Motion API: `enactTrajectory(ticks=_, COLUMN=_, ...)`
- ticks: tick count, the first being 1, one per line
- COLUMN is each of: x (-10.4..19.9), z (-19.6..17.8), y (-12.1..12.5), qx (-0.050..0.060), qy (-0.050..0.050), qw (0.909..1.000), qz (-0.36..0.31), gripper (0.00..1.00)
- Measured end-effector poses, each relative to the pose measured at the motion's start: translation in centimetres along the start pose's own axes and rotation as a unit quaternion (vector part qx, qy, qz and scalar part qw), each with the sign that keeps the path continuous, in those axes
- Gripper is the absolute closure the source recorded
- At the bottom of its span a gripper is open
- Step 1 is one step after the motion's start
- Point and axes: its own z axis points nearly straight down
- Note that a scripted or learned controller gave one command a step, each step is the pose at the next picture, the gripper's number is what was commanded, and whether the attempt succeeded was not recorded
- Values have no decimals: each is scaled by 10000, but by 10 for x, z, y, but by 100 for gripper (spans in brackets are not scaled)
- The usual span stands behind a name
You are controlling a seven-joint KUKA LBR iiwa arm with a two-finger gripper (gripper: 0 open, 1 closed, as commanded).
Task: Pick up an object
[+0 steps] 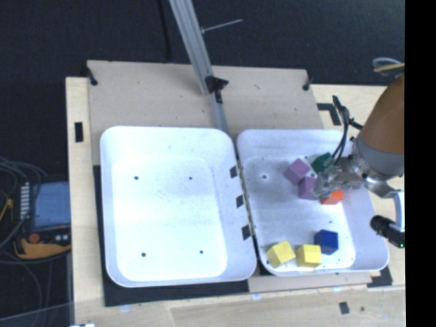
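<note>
My hand (332, 182) was low in the right bin (272, 148), down among a tight cluster of small blocks near that bin's far right side. I had come in from the right, so the wrist and its orange band sat over the bin's right rim and hid part of what lay beneath. Whether my hand was wide or narrow I could not tell; the blur and the crowding of blocks around it hid that, and I could not say that anything sat between its tips.

The cluster was the likely target: two purple blocks (298, 170), one against the other, lay just left of my hand, a green block (321, 161) just behind it, and an orange block (332, 197) at its near side, seemingly touching it. They were packed so closely that closing on one risked nudging or catching its neighbour, which I judged the main hazard here.

Easier picks stood apart near the bin's front edge: two yellow blocks (281, 253) side by side and a blue block (327, 240) just behind the right one. The left bin (122, 148) lay beside on the surface (157, 73), holding nothing I could make out. The task looked not yet done.
</note>
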Motion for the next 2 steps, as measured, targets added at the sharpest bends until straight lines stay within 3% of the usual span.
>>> enactTrajectory(ticks=1, x=-11, z=-48, y=4, qx=0, qy=-3, qw=10000, qz=-2, gripper=100)
enactTrajectory(ticks=2, x=41, z=-37, y=3, qx=28, qy=17, qw=10000, qz=-18, gripper=100)
